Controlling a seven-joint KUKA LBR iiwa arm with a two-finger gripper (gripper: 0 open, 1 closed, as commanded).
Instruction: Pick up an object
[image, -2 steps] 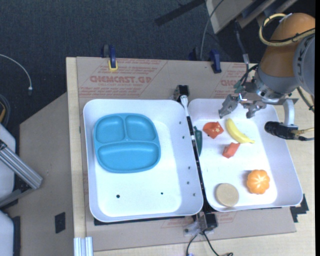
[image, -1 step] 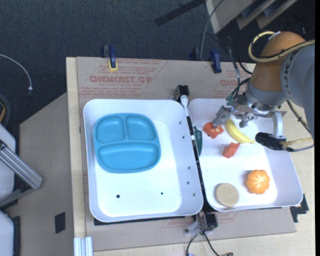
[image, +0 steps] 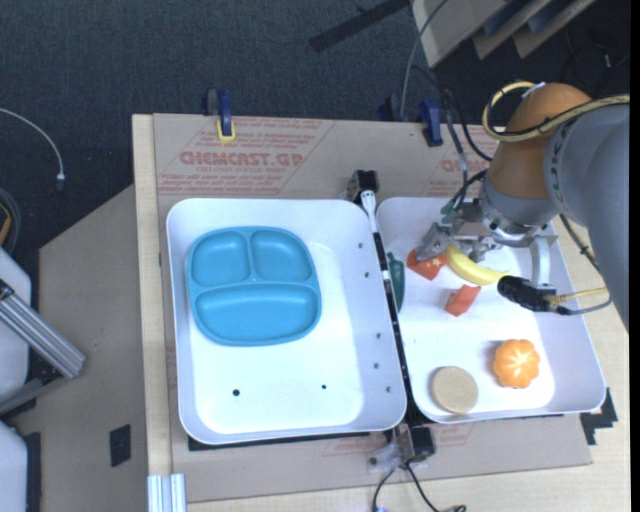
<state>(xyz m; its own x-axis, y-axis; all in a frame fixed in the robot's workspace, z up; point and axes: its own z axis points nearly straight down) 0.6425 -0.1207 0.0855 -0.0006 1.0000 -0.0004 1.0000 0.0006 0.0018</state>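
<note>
Currently claw (image: 447, 237) low in right white bin (image: 575, 345), beside yellow banana (image: 472, 268); finger state indeterminable. Round orange fruit (image: 515, 362) well below banana.

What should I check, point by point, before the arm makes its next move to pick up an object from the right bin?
1. Gripper is over the right bin: ok.
2. A target is near the gripper: ok, the banana and a red piece lie just beside it.
3. Object already held between the fingers: cannot tell, the wrist hides them.
4. Target lies apart from its neighbours: not ok, the banana touches or overlaps the red piece, and a second red piece is close.
5. Orange and tan disc lie away from the gripper: ok.
6. Blue divided plate sits in the left bin, away from the arm: ok.
</note>
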